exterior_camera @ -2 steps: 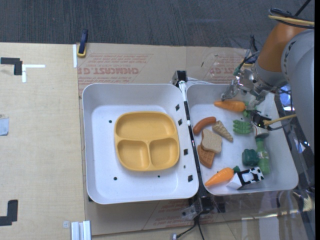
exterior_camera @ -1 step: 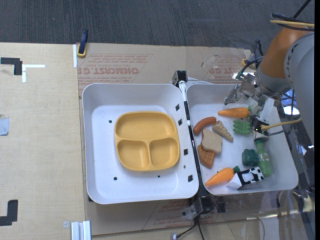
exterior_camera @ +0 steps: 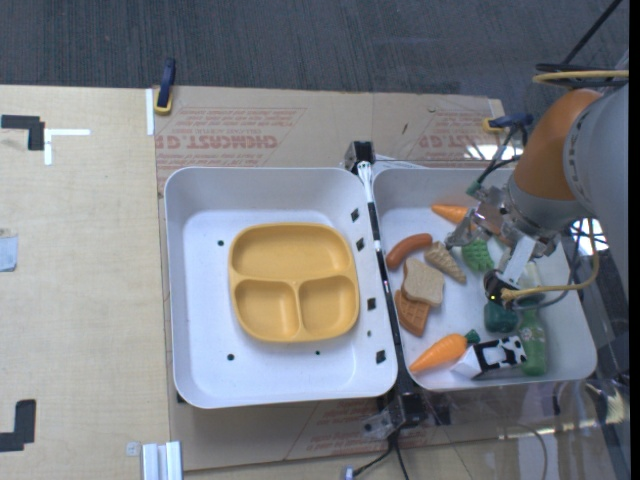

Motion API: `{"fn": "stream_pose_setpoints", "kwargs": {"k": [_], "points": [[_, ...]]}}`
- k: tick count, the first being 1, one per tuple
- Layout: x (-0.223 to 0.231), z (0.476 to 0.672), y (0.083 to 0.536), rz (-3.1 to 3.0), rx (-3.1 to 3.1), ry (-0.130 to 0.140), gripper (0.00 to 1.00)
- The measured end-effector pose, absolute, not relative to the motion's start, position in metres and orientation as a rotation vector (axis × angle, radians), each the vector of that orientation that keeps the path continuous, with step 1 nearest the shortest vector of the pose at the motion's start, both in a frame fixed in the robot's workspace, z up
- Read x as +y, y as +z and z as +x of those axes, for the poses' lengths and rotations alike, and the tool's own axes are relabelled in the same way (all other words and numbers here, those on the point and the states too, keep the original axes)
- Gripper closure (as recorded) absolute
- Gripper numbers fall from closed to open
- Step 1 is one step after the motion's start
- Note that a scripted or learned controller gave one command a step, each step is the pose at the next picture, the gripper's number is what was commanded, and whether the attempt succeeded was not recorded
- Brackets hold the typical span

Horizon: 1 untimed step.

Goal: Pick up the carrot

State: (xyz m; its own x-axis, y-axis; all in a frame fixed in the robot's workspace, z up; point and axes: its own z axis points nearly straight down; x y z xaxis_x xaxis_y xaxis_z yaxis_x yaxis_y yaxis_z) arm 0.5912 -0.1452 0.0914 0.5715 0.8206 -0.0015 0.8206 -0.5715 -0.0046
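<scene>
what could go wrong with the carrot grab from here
1. There are two carrots: one near the right bin's front edge, another near the back, so the gripper may go for either.
2. The front carrot lies close to the waffle and a black-and-white item; a descent could nudge those instead.
3. The gripper hangs over crowded food, likely bumping the green piece.

There are two white bins: a left bin (exterior_camera: 190, 298) and a right bin (exterior_camera: 420, 193). One yellow plate (exterior_camera: 295, 281). Two carrots, one near (exterior_camera: 438, 352) and one far (exterior_camera: 450, 211). One sausage (exterior_camera: 408, 249). One bread slice (exterior_camera: 424, 282). One waffle (exterior_camera: 411, 311).
</scene>
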Motion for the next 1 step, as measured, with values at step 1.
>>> {"fn": "stream_pose_setpoints", "kwargs": {"k": [1], "points": [[-0.1579, 0.6521, 0.0895, -2.804, -1.355, 0.051, 0.0]]}}
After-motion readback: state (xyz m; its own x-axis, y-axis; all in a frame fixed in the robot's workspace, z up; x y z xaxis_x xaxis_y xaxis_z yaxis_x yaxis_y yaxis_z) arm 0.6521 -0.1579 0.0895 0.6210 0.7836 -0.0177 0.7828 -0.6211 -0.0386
